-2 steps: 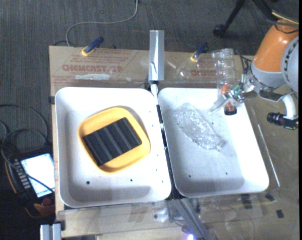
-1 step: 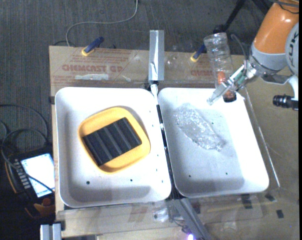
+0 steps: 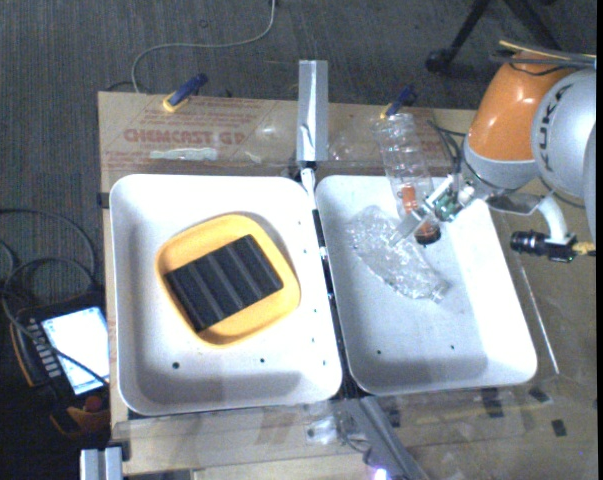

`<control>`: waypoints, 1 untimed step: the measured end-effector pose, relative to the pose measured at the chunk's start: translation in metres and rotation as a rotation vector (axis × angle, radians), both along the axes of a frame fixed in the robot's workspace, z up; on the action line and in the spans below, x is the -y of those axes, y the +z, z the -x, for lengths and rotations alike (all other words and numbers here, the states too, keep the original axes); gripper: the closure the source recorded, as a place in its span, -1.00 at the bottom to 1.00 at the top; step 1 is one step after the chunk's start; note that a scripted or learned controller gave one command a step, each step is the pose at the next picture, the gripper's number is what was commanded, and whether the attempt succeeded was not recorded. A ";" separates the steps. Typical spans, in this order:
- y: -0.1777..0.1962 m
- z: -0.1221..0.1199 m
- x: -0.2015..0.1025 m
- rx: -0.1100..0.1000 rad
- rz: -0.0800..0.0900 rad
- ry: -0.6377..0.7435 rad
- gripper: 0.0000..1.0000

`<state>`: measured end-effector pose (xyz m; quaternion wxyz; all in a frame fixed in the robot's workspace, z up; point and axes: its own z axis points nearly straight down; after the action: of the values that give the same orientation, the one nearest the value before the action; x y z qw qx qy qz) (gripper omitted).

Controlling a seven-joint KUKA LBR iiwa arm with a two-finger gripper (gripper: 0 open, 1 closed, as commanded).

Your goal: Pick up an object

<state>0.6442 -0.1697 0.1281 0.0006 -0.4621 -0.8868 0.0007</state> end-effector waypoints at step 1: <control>-0.036 -0.024 0.025 -0.011 -0.004 0.024 -1.00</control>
<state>0.6681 -0.1946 0.0923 0.0065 -0.4513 -0.8923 0.0015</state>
